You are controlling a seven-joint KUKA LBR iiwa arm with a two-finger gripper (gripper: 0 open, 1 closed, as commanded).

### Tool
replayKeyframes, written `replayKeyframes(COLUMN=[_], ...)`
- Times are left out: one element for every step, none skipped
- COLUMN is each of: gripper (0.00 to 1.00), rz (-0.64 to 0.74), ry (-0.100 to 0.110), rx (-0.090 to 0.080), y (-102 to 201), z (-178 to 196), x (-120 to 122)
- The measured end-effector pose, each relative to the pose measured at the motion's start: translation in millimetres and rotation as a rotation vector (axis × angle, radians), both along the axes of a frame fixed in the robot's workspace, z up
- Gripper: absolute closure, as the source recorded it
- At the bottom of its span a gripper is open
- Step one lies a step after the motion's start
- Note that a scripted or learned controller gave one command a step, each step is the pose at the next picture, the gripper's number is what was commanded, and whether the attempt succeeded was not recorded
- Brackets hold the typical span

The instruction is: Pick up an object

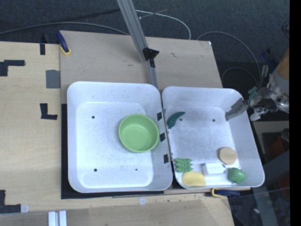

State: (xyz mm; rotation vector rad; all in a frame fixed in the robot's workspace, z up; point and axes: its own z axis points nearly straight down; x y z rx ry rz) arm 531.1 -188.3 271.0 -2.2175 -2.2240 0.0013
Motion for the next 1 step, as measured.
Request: replayKeyframes(gripper=[0.00], rz=[-0.001], ry=[0.000], rx=[0.000], y=[0.0], z=[0.0], x=[0.0])
